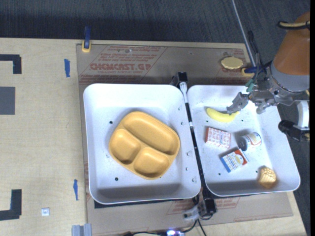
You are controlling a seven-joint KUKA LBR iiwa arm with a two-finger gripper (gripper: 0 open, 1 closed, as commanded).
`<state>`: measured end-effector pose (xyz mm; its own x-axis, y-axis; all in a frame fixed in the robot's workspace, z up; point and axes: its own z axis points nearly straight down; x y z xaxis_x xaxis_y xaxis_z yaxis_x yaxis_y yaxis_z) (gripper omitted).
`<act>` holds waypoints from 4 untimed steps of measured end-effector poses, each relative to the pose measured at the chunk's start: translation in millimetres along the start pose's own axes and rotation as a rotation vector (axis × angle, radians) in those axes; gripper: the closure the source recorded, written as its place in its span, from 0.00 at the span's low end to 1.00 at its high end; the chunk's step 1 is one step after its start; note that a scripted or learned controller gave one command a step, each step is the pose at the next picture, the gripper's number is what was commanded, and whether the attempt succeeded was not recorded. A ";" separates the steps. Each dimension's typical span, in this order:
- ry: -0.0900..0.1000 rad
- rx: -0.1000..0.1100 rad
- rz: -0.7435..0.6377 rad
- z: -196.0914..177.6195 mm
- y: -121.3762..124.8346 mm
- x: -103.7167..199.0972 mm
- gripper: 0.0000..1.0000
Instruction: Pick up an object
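Observation:
My gripper (247,105) hovers over the back of the right bin (290,178), its fingers spread apart and open with nothing between them. Its left finger (235,104) is at the right end of a yellow banana (220,115) that lies near the bin's back left. In front of the gripper are a red and white box (217,137), a small can on its side (250,140), a blue and orange carton (234,160) and a golden-brown lump (267,177) at the front right corner.
The left bin (98,97) holds a large yellow divided tray (143,144). A round tan disc (232,63) lies on the board behind the right bin. The arm's orange band (295,48) rises at the right edge.

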<state>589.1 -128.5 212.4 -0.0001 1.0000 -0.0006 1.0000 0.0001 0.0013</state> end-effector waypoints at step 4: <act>0.001 0.000 0.000 27.4 -75.4 62.0 0.00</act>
<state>513.7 -66.5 184.9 -0.0006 1.0000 0.0000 1.0000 0.0006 0.0017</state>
